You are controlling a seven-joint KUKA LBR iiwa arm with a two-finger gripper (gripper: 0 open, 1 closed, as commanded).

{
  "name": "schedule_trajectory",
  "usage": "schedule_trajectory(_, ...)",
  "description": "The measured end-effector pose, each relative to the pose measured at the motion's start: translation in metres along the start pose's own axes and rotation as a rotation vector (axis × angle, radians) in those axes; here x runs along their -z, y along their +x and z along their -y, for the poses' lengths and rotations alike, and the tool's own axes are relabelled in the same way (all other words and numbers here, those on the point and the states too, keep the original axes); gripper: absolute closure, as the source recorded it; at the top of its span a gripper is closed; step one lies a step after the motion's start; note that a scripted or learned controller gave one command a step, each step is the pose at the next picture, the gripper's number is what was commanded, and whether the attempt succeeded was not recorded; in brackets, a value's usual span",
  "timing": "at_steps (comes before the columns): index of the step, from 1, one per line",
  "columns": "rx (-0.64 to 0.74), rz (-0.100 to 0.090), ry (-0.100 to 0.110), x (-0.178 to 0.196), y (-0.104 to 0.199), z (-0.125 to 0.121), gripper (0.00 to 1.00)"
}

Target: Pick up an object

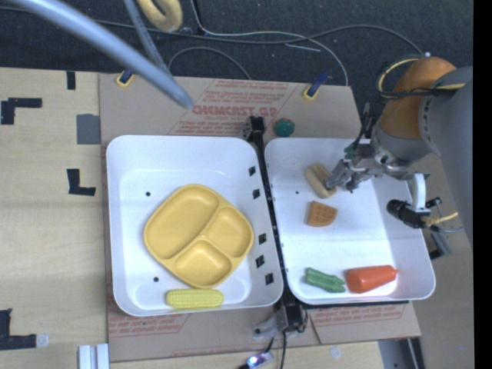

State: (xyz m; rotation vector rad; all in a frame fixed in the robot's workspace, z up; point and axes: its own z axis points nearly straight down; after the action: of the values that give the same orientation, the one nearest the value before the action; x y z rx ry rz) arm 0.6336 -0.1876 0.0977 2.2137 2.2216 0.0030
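My gripper (344, 179) reaches in from the right over the right bin (400, 241), its tips low beside a tan bread-like piece (317, 180) at the bin's back. An orange waffle-like wedge (320, 214) lies just in front of that piece. At the bin's front lie a green pickle (324, 280) and an orange carrot (370, 277), side by side. Nothing shows between the fingers.
The left bin (127, 206) holds a yellow divided plate (199, 233) and a corn cob (194, 298) at its front. A small teal object (284, 127) sits on the cardboard behind the bins. Cables run along the back; a grey pole crosses the top left.
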Motion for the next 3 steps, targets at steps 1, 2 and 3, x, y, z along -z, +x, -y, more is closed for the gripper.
schedule_trajectory(1,-0.002,-0.002,0.003,0.048,0.009,0.002,1.00)
schedule_trajectory(2,-0.002,-0.002,0.002,0.108,0.012,0.008,1.00)
schedule_trajectory(3,-0.002,-0.001,0.001,0.158,0.012,0.007,1.00)
